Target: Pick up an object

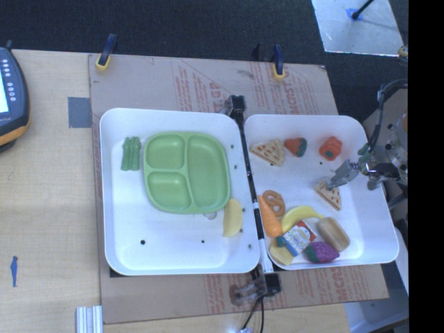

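Main risk: the gripper [341,179] sits low at the right side of the right bin [309,122], its tip by a triangular cracker [330,195]. The cracker looks flat, so I judge the fingers could slide over it and come up bare.
Second risk: the front corner of the right bin is crowded, so a grab there could catch two things at once or knock one out.
Third risk: the gripper is close to the bin's right wall, and a push could shove the cracker against it.
Hand state: the tip is too small and blurred; I cannot tell how far open it is or whether it has hold of anything.
Task thing: any object will do. The nearest is the cracker under the tip, in the right bin's middle right.
Left bin [125,248]: green divided plate [187,172], the largest item; a yellow slice [232,218] at its near right; a green bean bunch [130,153] at its left.
Right bin: banana [304,216], carrot [270,218], bread roll [333,233], second cracker wedge [269,152], pretzel [273,200], orange pepper [331,148], strawberry [296,146], small purple piece [322,253].
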Controlling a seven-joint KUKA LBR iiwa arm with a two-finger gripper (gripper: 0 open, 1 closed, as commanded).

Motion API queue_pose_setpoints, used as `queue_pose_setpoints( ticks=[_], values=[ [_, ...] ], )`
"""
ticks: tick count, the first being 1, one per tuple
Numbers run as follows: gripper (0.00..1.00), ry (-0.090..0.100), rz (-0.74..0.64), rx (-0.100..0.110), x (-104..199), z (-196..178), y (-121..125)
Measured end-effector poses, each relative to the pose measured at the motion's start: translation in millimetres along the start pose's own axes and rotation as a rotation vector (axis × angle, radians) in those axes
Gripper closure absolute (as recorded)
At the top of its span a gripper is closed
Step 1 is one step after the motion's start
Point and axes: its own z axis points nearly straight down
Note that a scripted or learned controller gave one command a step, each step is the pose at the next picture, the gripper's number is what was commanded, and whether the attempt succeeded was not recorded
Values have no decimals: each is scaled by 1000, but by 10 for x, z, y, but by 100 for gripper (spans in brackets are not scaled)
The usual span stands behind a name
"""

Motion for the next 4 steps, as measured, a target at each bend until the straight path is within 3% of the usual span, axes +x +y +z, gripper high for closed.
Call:
queue_pose_setpoints(
  ticks=[1,2,3,4],
  values=[
    [0,-1,2,5,-529,892,322],
    [0,2,-3,5,-496,1490,463],
    [100,-1,-3,2,-514,1346,472],
    [100,1,-6,-11,130,430,627]
  ],
)
